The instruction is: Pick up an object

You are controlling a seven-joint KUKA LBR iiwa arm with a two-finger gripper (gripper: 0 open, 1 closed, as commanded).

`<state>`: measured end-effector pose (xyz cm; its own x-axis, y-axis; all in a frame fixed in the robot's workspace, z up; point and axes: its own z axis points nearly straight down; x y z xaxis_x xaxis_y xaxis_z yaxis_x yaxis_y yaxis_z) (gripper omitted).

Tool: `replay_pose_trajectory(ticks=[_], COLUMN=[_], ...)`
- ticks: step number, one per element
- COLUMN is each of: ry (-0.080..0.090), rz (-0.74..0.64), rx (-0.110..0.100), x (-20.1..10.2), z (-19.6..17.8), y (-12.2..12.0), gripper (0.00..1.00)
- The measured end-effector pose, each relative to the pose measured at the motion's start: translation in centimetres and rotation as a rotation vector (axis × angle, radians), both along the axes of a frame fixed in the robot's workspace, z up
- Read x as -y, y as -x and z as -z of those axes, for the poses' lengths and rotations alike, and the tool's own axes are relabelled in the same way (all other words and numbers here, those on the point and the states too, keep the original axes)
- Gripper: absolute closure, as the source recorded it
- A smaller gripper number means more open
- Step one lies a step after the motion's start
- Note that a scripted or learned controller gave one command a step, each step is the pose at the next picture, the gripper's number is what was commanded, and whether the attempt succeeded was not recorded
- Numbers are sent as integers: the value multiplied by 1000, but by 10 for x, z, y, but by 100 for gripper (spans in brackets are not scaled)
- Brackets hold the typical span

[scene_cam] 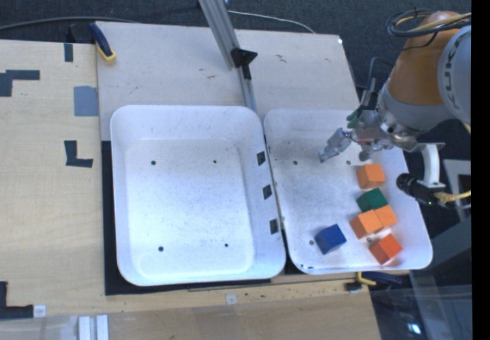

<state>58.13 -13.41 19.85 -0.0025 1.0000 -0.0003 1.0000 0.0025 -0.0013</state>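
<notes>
The grey arm with its orange band reaches in from the right, and its two-finger gripper (348,145) hangs over the upper part of the right-hand shallow white bin (298,178), above bare speckled floor. Its jaws stand apart with nothing between them; one grey finger (332,148) points out to the left and down toward the bin floor. The blocks all lie in that same bin, along its right side and well clear of the finger. Nearest to the gripper is a small orange cube (370,175), just below and to the right of it. Under that sits a dark green cube (372,199), and touching it below is a pale orange block (375,220). A redder orange cube (387,247) lies by the bin's lower right corner, just beside the pale one. A blue cube (331,239) rests apart from the others, near the lower middle of the bin. The left-hand white bin (122,178) sits alongside, touching the right one, on the wooden bench (46,201). A slanted aluminium post (214,9) rises from behind the bins.
</notes>
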Motion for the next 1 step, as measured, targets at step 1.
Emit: replay_pose_trajectory(ticks=[1], ry=[-2], rz=[2], rx=[-9], x=[-3], z=[89], y=[17], gripper=[0])
